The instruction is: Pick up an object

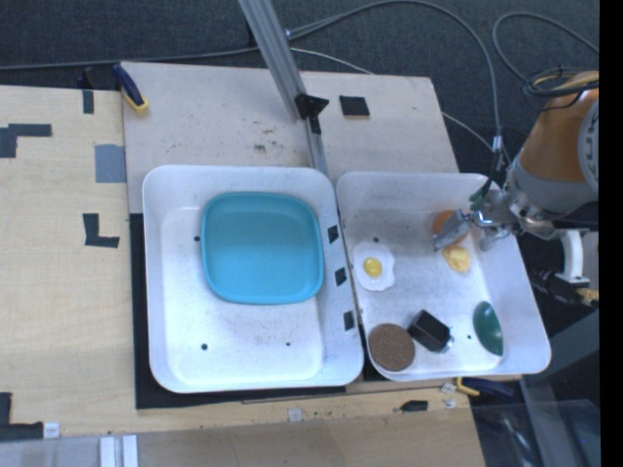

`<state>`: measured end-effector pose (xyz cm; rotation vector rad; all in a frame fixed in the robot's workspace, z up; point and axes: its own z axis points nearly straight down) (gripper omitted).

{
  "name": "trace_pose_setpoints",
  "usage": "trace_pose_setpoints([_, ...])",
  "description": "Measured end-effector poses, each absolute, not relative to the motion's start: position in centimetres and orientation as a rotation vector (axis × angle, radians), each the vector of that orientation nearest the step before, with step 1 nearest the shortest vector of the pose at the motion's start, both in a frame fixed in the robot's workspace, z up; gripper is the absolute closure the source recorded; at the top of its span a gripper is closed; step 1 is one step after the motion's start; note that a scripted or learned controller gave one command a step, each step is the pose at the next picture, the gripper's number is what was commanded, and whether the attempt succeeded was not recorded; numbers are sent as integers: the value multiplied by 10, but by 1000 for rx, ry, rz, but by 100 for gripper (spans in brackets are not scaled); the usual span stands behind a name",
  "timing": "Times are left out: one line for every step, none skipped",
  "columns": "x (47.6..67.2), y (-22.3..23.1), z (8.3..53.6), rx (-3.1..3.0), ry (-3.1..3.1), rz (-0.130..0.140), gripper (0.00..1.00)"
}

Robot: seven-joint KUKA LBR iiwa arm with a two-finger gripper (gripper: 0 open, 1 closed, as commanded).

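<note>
- Jaws [465, 230] of the grey arm sit low over the right bin's [516, 305] upper right part, reaching in from the right; whether they are spread or pressed together cannot be told.
- Orange and yellow food pieces [454, 244] lie right at the jaws, touching or just under them; their long axis runs roughly top to bottom of the view, orange end up, yellow end down. No clear pinch shows.
- Fried-egg toy [374, 268] lies near the bin's left wall.
- Brown round disc [391, 346], black block [428, 331] and dark green oval piece [488, 326] line the bin's lower edge.
- Left bin [165, 261] holds a blue square plate [262, 247].
- Surface [58, 261] is pale wood with dark tape marks.
</note>
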<state>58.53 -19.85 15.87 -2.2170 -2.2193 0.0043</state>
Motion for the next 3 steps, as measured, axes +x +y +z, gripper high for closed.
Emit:
trace_pose_setpoints([586, -207, 101, -2218, -2218, 5, 0])
trace_pose_setpoints([588, -207, 114, -2220, -2222, 1, 100])
trace_pose_setpoints([581, -207, 174, -2224, -2225, -3, 100])
